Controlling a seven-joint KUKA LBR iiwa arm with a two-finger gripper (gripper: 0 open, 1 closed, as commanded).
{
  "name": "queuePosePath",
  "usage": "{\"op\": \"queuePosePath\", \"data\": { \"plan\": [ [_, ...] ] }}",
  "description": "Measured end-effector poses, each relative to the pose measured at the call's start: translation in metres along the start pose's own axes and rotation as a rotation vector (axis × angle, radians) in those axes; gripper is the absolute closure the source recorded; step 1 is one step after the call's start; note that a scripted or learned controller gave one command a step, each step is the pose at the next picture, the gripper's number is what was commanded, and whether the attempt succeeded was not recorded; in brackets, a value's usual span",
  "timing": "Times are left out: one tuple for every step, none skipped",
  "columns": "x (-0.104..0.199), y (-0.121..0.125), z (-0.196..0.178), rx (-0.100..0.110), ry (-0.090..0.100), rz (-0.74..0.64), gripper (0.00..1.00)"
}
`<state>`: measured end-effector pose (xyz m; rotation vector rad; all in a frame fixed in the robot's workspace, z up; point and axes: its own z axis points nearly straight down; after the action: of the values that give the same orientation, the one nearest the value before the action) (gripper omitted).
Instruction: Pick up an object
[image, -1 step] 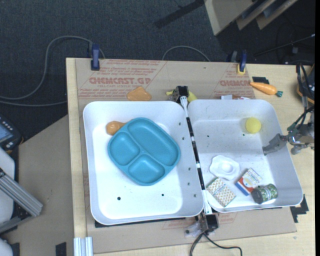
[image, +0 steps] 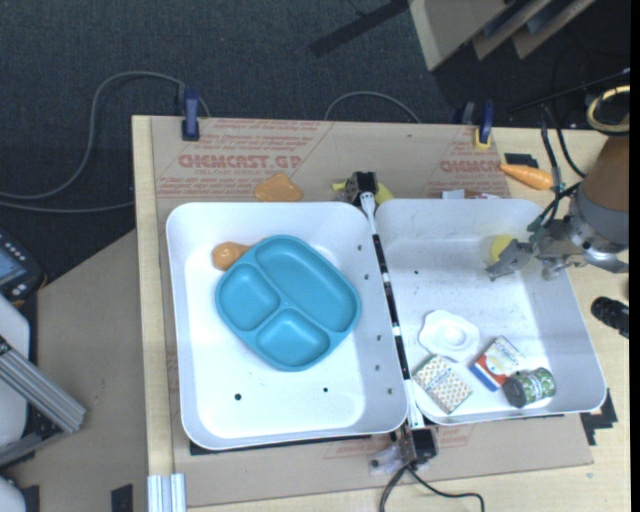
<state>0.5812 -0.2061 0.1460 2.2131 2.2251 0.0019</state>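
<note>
Apparently spread and holding nothing, the claw (image: 522, 255) hangs low at the right bin's (image: 440, 215) far right side just beside a small yellow object (image: 501, 245), which lies touching or just left of its fingertips, nearer than the clutter toward the bin's front.

A light wooden bench (image: 150, 300) covered by a cardboard sheet (image: 320, 150) with red print carries two shallow white bins side by side. The left bin (image: 190, 330) and the right bin (image: 580, 350) touch along their inner rims. Behind the left bin, on the cardboard, lies an orange piece (image: 278, 187). Two blue clamps (image: 189, 112) grip the bench's far edge. Behind the right bin's far right corner lies an orange carrot-like thing (image: 528, 176).
</note>
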Motion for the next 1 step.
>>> {"op": "queuePosePath", "data": {
  "plan": [
    [0.0189, 0.0548, 0.0651, 0.001, 0.001, 0.0, 0.0]
  ]
}}
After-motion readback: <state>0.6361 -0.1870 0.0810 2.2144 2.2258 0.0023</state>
